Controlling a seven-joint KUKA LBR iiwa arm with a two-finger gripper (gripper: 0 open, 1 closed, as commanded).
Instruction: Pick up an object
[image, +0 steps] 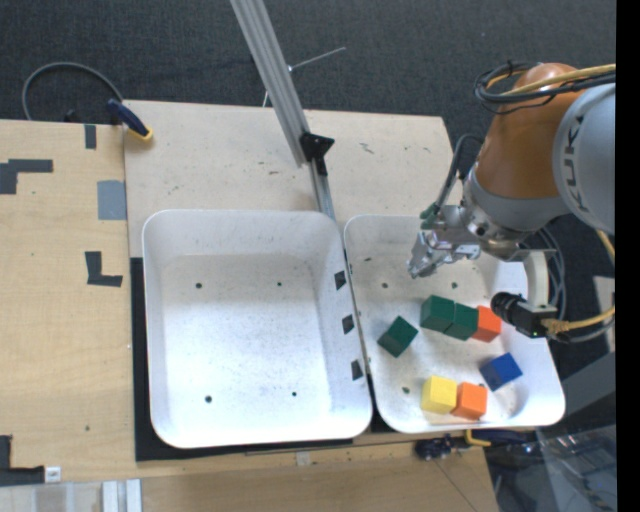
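My gripper (424, 262) hangs over the back part of the right bin (385, 235), its tips pointing down-left, with nothing seen between them. Below it lie several blocks: a long green block (448, 316) with a small orange block (488, 325) touching its right end, and a dark green cube (398, 335) to the left. Nearer the front sit a blue cube (500, 370), a yellow cube (439, 394) and an orange cube (471, 400) side by side. The gripper is above and apart from the long green block.
The left bin (160, 300) stands beside the right one, sharing a middle wall. A metal pole (285, 90) slants over the bench toward the bins' back edge. A black cable with a blue-yellow clip (130, 118) lies at the back left.
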